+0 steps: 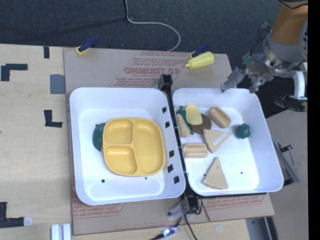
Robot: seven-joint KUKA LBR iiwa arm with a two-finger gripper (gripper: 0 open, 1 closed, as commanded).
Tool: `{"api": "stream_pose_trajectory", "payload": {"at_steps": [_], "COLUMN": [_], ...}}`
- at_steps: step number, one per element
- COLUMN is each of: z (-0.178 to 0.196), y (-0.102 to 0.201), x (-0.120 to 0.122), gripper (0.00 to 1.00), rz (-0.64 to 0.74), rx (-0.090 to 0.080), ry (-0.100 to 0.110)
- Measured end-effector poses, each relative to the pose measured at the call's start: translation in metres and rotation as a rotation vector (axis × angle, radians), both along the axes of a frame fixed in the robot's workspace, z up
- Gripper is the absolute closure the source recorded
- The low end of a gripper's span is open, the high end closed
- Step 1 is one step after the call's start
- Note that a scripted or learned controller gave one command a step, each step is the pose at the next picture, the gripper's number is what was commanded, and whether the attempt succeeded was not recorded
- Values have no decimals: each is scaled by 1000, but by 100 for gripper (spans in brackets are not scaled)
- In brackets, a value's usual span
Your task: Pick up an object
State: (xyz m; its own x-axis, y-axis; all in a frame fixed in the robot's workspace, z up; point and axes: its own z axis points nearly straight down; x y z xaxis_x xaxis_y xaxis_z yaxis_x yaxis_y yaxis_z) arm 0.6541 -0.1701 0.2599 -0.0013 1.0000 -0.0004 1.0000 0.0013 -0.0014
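Toy food pieces lie in the right bin [260, 149]: a bread roll [219, 116], a hot dog bun [195, 150], two wedge slices [216, 174], and a small green ball [243, 131] near the right wall. The gripper [241, 82] hangs over the bin's far rim with its fingers spread apart, pinching nothing. A yellow divided plate [134, 146] sits in the left bin [85, 134].

A dark carpeted floor [65, 9] is seen across the top of the frame, crossed by a thin white cable [150, 21]. Below it, a light wooden bench [30, 149] marked with black tape shapes is covered at centre by a printed cardboard sheet [140, 71], clamped by yellow clips [200, 60].
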Motion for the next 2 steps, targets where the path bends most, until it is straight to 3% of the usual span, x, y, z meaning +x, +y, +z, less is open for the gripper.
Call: {"api": "stream_pose_trajectory", "payload": {"at_steps": [2], "z": [-100], "y": [10], "x": [-3], "gripper": [0], "rz": [0], "rx": [0], "ry": [4]}}
